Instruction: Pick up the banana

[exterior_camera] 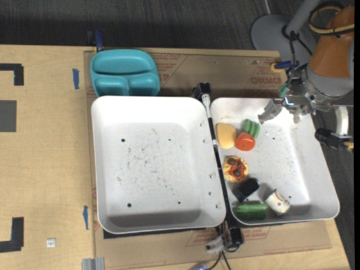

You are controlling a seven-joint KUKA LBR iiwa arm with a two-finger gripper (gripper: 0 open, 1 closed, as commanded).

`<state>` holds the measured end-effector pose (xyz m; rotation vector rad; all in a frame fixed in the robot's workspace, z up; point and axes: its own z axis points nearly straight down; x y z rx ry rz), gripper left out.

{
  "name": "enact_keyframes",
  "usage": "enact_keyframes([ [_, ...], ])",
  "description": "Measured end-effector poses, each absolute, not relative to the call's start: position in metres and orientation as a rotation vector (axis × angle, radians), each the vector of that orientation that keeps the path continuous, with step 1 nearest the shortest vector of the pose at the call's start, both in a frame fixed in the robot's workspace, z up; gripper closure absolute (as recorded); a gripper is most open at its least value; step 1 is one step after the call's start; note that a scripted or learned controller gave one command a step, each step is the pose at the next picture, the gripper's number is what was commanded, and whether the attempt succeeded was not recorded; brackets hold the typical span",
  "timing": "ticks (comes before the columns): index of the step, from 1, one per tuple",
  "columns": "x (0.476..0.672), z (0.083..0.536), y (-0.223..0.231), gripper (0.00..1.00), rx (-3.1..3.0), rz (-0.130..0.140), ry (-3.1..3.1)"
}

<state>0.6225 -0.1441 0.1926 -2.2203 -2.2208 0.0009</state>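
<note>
"Starting from the left, what lay under you?"

"My worktop (45,151) was bare tan board there, with bits of blue tape (75,78) on it. Next came a teal tray (125,72) with compartments, sitting just behind the far edge of the left bin (152,162). That bin was white and shallow, its floor scuffed and speckled."

"And the right bin?"

"The right bin (304,167) stood edge to edge with it. The banana (225,134), a pale yellow piece, lay against that bin's left wall, toward the far end. Just to its right was an orange toy with a green top (246,136), touching it or nearly so. Nearer the camera, along the same wall, I saw a small round piece with red spots (234,167), then a black object (246,188), then a green cucumber (251,210) at the near wall with a white cup (277,202) tipped beside it."

"Where was your hand?"

"My hand (280,116) hung over the far part of the right bin, to the right of the banana and apart from it, the orange toy between us. Its fingers (269,111) were spread, with nothing between them."
</note>
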Motion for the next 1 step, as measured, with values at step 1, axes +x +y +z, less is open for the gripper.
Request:
enact_keyframes([
  [1,0.5623,0.0870,-0.1008,0.00,-2.101,-0.003,-2.338],
])
